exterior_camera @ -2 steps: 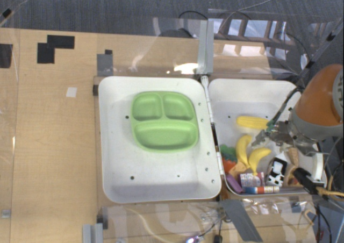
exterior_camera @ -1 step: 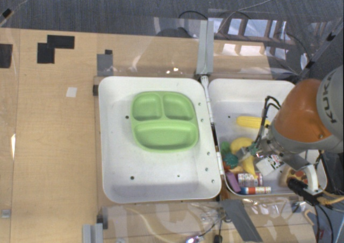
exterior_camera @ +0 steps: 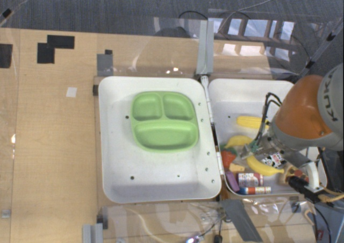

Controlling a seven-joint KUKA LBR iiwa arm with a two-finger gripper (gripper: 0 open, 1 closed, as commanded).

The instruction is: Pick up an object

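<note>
1. Bench (exterior_camera: 48,145): pale wood surface bearing both bins; black patches lie at its far left, well apart from the work area.
2. Left bin (exterior_camera: 115,183): shallow, white, rounded corners. It holds one item only, likely the drop-off side for whatever is lifted.
3. Right bin (exterior_camera: 236,94): shallow, white, touching the left bin along a shared centre edge. All loose objects sit crowded in its near half, within the arm's reach from the right.
4. Arm (exterior_camera: 303,110): grey, with the orange band showing above the wrist, reaching low over the right bin's clutter. Judged step: descent or grasp attempt on the pile.
5. Green divided plate (exterior_camera: 164,121): three compartments, lying flat in the left bin's middle, nothing on it.
6. Gripper (exterior_camera: 263,148): down among the objects, beside the bananas. The wrist hides the jaws, so I cannot tell whether they stand apart or together, nor whether anything is between them.
7. Banana (exterior_camera: 264,167): yellow, lying just below the gripper; the likeliest pick candidate.
8. Corn cob (exterior_camera: 250,122): yellow, lying alone toward the bin's middle.
9. Second yellow fruit (exterior_camera: 238,141): near the centre edge.
10. Marker-like tube (exterior_camera: 254,190): white and red, against the near wall.
11. Red piece (exterior_camera: 229,159): small, beside the yellow fruit; kind unclear.
</note>
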